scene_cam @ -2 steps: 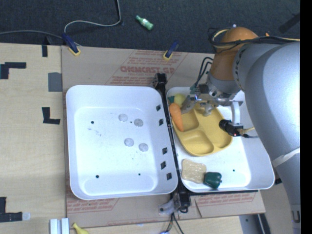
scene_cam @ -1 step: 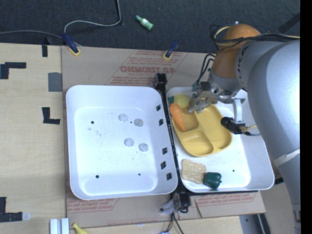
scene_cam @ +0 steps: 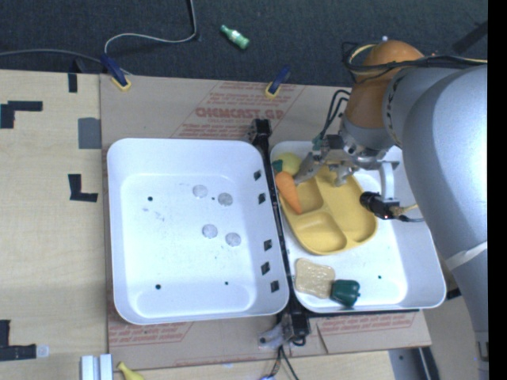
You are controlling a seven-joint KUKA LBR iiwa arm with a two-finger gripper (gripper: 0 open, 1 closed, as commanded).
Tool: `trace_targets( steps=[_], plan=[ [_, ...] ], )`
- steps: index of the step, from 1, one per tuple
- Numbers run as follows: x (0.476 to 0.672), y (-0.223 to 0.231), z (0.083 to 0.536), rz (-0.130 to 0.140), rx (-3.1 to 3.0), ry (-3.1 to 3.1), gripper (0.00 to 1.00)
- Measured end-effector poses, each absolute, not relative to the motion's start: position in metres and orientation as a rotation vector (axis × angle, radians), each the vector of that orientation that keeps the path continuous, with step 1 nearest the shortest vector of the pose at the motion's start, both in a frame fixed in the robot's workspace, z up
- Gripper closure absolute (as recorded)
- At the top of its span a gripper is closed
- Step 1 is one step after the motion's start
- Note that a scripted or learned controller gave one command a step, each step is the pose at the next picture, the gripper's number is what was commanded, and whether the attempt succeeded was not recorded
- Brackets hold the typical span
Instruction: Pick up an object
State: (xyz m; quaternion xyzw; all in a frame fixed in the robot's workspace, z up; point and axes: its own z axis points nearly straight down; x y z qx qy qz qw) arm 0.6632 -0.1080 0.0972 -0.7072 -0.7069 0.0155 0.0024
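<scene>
So the arm is down in the right bin (scene_cam: pixel 412 287) at this point, with the gripper (scene_cam: pixel 326 165) hanging low over the top-left corner of that bin, right of the middle of the frame. I'd call this the reach/descend step of the pick, not a lift. Honestly can't tell how the jaws stand: the fingers are a dark blur against the tray, and I don't see anything clearly pinched between them.

Closest candidate looks like the orange carrot-like piece (scene_cam: pixel 287 192), lying tilted along the bin's left wall, just below-left of the gripper and touching the edge of the yellow divided tray (scene_cam: pixel 337 228). A pale yellow round thing (scene_cam: pixel 288 163) sits just above it in the corner.

My guess for the next move: shift a touch left and down so the fingers straddle the carrot across its narrow width, then close. Tight spot, since the wall and tray rim crowd it.

Lower down in the same bin there's a tan cracker-like slab (scene_cam: pixel 314 277) with a dark green pepper-ish toy (scene_cam: pixel 345 292) beside it. The left bin (scene_cam: pixel 127 212) sits mid-left.
</scene>
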Motion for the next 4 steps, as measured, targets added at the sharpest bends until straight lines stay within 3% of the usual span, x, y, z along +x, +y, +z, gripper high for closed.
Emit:
trace_targets(
  steps=[1,2,3,4],
  plan=[
    [0.6636,-0.1062,0.1063,0.044,-2.216,-2.218,1.0],
    [0.6637,-0.1062,0.1064,0.044,-2.217,-2.218,0.0],
    [0.6636,-0.106,0.116,0.045,-2.216,-2.219,1.0],
    [0.6635,-0.1062,0.1158,0.046,-2.216,-2.219,0.0]
  ],
)
